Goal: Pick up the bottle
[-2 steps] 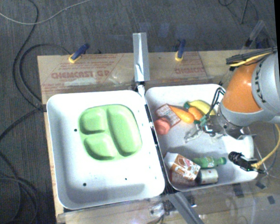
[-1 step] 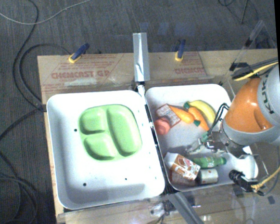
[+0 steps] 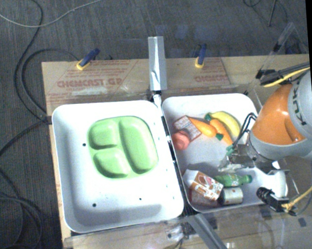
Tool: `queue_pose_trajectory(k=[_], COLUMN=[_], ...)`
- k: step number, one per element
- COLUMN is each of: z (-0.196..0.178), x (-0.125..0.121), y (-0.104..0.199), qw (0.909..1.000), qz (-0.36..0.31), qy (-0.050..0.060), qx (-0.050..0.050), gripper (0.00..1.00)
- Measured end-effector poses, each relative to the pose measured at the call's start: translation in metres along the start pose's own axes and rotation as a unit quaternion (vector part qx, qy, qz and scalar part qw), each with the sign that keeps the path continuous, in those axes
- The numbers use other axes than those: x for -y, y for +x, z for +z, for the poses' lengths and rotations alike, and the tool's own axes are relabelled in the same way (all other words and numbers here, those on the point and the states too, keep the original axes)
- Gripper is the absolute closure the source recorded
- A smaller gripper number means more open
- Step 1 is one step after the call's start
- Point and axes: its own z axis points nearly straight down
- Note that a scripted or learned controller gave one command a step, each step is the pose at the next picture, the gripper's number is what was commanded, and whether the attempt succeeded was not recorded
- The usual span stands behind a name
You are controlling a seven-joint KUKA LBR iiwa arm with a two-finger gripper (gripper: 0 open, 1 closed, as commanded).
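A green bottle (image 3: 237, 179) lies on its side near the front of the right bin (image 3: 208, 102), pointing left to right. My gripper (image 3: 232, 162) hangs directly over the bottle's left half, just behind it in the view, at the end of the grey arm with the orange band (image 3: 277, 122). The view does not show whether the gripper touches the bottle. Nothing is visibly lifted.
A small can (image 3: 232, 196) and a brown carton (image 3: 205, 188) lie close in front of and left of the bottle. A banana (image 3: 228, 122), an orange carrot-like toy (image 3: 209, 127), a red packet (image 3: 184, 124) and a red apple (image 3: 181, 141) sit at the back. The left bin (image 3: 75, 197) holds a green divided plate (image 3: 123, 145).
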Motion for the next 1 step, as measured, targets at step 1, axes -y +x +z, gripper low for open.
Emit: queue_pose_trajectory(k=[1], z=[0.0001], x=[0.0002], y=[0.0002], qw=[1.0], qz=[0.0], qy=[0.0], qx=[0.0], gripper=[0.0])
